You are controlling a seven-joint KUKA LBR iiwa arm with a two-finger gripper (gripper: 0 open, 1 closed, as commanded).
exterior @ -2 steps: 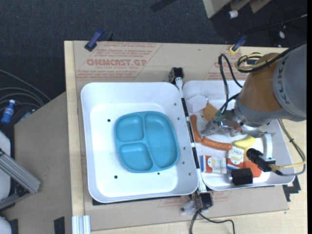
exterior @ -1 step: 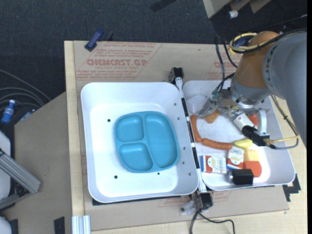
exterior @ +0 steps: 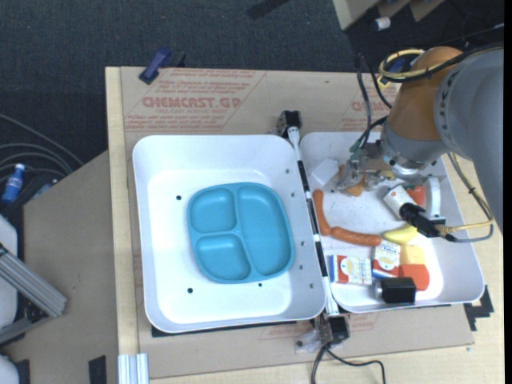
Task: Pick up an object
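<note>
Two shallow white bins sit on the counter (exterior: 208, 106), where we see a blue divided plastic plate (exterior: 238, 232) in the left bin (exterior: 152, 214) and the end effector (exterior: 358, 176) low in the right bin (exterior: 460, 274), near a curved orange sausage (exterior: 340, 224) and yellow banana toy (exterior: 402, 234), its opening impossible to tell.

Glossy blue plastic plate (exterior: 240, 232); smooth white bins (exterior: 160, 214).
</note>
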